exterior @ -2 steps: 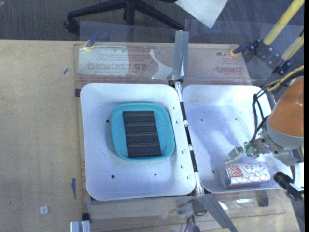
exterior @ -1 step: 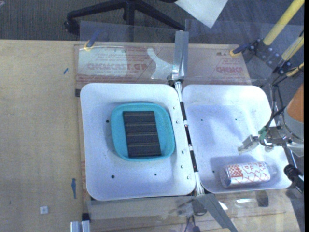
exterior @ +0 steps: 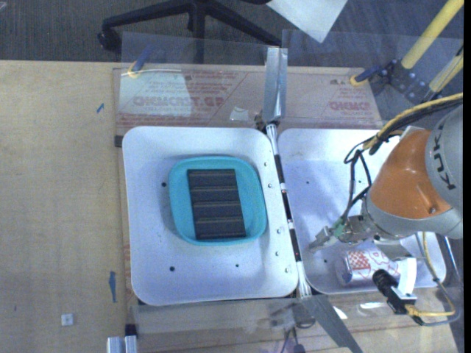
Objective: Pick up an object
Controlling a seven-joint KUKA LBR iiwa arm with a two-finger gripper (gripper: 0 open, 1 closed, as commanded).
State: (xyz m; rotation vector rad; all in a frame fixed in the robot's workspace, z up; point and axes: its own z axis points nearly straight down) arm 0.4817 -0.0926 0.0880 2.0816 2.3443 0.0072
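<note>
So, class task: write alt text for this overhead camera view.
A grey and orange robot arm reaches over the right white bin, above a red-and-white patterned object. The left bin holds a blue tray carrying a dark ridged block.

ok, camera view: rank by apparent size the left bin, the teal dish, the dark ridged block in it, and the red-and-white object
1. left bin
2. teal dish
3. dark ridged block
4. red-and-white object, smallest, though the arm partly hides it

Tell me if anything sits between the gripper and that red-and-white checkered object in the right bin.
Nothing visible does. The gripper hangs just left of the small red-and-white checkered object in the right white bin, bare floor between them.
</note>
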